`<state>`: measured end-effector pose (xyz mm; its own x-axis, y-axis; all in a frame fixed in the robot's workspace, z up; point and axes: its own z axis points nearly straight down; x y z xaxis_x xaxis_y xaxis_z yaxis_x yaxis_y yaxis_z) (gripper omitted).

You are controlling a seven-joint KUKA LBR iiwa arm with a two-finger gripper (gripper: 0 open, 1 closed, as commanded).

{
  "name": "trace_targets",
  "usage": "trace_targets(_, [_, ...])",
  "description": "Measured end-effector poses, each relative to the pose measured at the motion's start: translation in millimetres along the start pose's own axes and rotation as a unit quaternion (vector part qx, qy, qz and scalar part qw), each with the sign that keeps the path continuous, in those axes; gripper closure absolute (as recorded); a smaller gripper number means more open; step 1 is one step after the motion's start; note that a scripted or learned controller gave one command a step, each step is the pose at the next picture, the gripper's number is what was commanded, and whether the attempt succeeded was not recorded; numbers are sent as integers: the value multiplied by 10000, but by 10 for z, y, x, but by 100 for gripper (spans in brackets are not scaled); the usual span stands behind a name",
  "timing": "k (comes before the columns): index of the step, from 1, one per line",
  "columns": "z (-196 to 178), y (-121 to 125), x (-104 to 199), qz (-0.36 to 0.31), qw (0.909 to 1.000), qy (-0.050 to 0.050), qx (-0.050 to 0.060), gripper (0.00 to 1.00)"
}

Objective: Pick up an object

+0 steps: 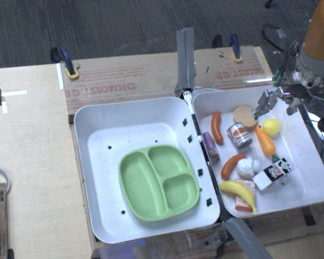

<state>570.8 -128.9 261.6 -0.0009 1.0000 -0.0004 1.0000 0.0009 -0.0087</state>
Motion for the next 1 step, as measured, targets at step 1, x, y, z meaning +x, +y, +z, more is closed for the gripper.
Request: trace_targets(1, [1180, 84, -356, -407, 9992, 8, -5, 0])
